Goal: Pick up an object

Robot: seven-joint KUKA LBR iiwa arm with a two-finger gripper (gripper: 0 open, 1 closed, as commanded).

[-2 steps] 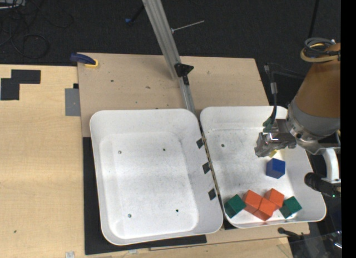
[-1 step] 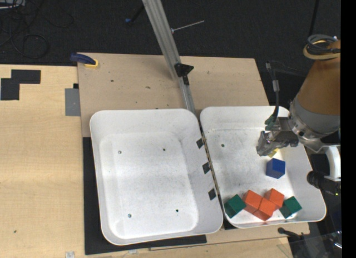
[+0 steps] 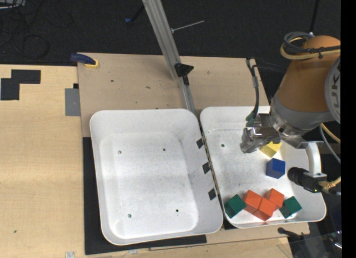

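Over right bin (image 3: pixel 233 119): gripper (image 3: pixel 251 140), just left of yellow block (image 3: pixel 271 150); jaw opening cannot tell, nothing seen held.
Blocks, right bin: one yellow, one blue (image 3: pixel 275 168), two orange (image 3: pixel 261 202), two green (image 3: pixel 235 204), clustered near front edge.
Open room: left bin (image 3: pixel 111 123), right bin's left half.

— The bench top (image 3: pixel 39 157) was pale wood, and it ran across the left and the middle. A few black and grey patches (image 3: pixel 22 82) sat on it near the left edge.

— Behind it everything was dark. Loose cables (image 3: pixel 22 6) lay coiled at the top left on the black floor.

— A ribbed aluminium rail (image 3: pixel 162 31) leaned in from the top, slanting down towards the bench.

— And a blue clamp with a yellow tip (image 3: pixel 83 59) sat at the board's far corner. The light fell evenly, with no hard shadows.
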